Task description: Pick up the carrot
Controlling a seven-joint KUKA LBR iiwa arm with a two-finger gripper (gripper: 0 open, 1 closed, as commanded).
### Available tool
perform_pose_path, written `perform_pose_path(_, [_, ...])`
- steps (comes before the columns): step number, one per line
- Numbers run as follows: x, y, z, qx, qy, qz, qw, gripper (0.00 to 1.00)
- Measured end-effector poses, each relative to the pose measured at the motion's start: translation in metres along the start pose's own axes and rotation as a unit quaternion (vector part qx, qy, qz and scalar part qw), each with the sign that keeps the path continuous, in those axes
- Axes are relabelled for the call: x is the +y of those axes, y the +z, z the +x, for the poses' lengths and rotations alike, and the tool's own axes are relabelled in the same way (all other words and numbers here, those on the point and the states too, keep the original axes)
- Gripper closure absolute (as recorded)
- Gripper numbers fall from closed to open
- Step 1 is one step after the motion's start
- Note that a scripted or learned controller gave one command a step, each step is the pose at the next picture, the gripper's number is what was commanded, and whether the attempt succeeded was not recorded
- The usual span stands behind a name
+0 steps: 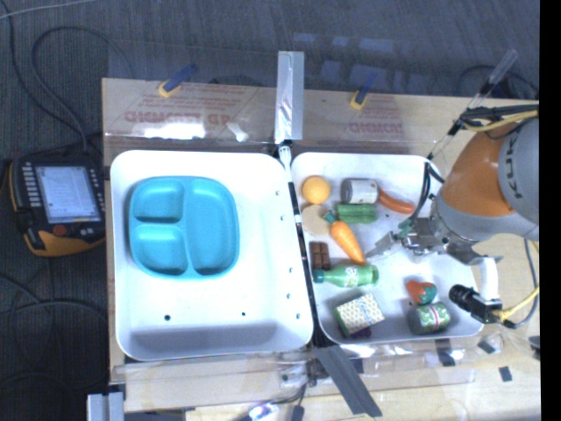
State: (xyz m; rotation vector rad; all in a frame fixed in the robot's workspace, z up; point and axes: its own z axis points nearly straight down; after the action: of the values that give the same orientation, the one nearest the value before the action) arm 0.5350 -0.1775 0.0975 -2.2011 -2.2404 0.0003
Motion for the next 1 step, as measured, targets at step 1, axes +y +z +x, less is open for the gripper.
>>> perform_pose_path(1, [-0.0083, -0.0564, 0.0652, 0.0, 0.047, 0.001, 0.9989, 0.0])
